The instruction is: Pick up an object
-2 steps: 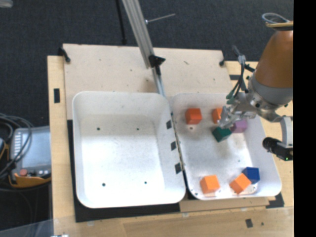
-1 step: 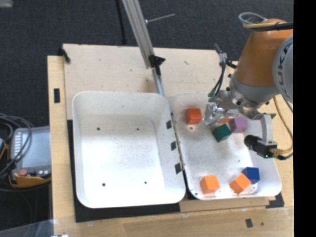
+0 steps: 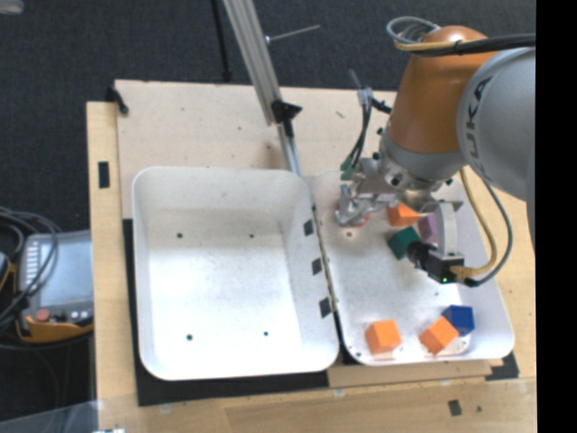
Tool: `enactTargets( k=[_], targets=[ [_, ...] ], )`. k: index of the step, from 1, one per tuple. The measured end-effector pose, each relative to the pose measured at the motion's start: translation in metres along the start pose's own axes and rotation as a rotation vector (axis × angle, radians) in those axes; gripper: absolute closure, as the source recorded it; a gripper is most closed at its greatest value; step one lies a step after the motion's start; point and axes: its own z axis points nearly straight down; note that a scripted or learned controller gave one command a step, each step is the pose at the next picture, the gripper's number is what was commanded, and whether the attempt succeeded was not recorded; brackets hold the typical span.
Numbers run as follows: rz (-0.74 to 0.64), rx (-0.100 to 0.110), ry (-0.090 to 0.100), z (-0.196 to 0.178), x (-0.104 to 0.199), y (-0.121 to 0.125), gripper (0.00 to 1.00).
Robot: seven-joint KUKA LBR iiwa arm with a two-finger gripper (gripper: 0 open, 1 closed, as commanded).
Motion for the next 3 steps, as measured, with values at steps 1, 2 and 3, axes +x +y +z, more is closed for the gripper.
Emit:
enactTargets(
  k=[1,2,3],
  targets=[
    [0.0,0.0,0.001,-0.002,0.044,0.014,1.0],
    [0.002,0.0,-0.002,0.015,0.095,0.036,1.0],
    [0.005,0.0,-0.004,0.014,0.091,0.035,0.0]
  ],
)
